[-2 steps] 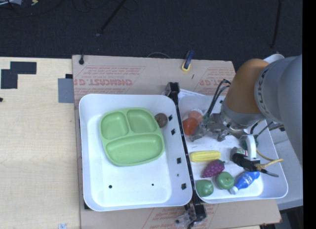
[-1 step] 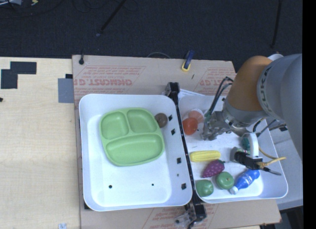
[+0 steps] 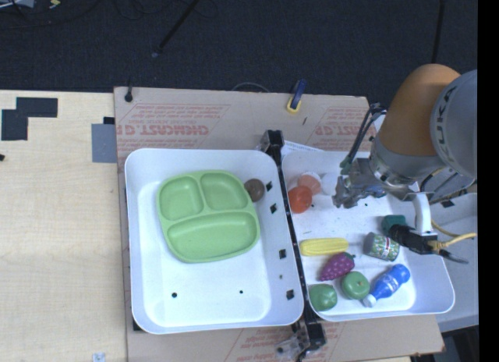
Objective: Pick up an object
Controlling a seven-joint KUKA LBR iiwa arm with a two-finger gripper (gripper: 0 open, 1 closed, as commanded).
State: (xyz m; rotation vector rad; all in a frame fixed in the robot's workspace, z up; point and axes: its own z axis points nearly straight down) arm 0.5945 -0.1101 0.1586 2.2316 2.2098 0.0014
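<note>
Camera view: robot's hand [image 3: 348,194], finger state impossible to tell, hovers over right bin [image 3: 444,294] near orange toy [image 3: 299,199] and yellow corn [image 3: 323,246].

Green divided plate [image 3: 208,215] in left bin [image 3: 148,290]; corn [image 3: 323,246], grapes [image 3: 336,266], blue bottle [image 3: 387,284] in right bin [image 3: 437,294].

Grey arm [image 3: 437,130] reaching in, wrist lowered

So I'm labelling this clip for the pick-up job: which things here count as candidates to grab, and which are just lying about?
Candidates, in the right bin:
corn cob
purple grapes
two green apples
blue bottle
small can
orange-red fruit
The gripper hovers here.

Lying about:
green divided plate and brown ball in the left bin
blue and yellow clamp
</note>
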